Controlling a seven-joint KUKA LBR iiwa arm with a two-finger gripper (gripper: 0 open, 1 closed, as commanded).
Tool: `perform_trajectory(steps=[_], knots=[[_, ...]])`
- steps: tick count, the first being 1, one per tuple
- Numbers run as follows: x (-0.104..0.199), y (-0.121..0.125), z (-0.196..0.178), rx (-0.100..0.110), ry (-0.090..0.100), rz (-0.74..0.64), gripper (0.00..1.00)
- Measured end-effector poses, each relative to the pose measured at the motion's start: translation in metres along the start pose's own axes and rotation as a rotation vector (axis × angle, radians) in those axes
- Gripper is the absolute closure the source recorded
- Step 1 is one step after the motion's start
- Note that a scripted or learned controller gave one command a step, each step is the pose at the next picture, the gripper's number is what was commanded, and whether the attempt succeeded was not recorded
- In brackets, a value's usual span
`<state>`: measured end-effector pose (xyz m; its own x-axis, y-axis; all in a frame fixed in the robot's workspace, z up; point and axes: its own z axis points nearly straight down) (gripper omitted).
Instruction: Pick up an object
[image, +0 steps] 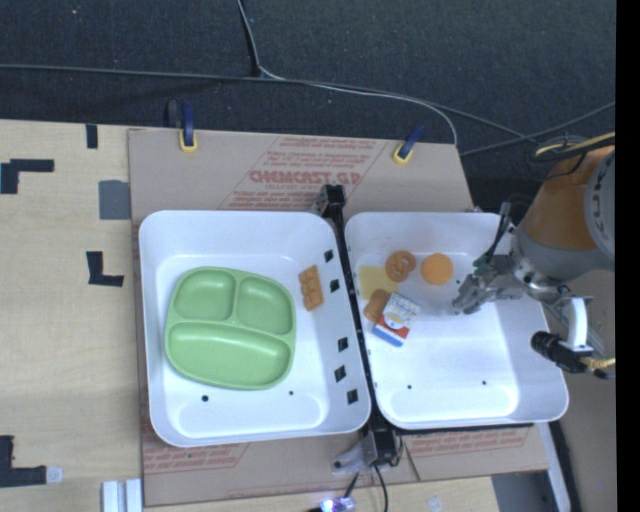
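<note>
End effector (468, 300) hung low in the right white bin (520, 400), nothing visibly held; its opening could not be judged. Nearest target, the round orange ball-like object (437, 268), sat just up-left of it, beside a brown round cookie-like piece (401, 265).

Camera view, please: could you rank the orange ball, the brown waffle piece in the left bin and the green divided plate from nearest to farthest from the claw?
From the claw:
1. Orange ball, right bin, just to its left.
2. Brown waffle piece, left bin, by the divider.
3. Green divided plate, left bin, farthest left.
</note>
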<state>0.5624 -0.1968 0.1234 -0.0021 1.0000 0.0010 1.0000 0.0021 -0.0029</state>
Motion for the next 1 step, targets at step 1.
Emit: perform_trajectory(steps=[1], knots=[[0.0019,-0.0042,-0.0618,-0.008,-0.002,0.000,1.00]])
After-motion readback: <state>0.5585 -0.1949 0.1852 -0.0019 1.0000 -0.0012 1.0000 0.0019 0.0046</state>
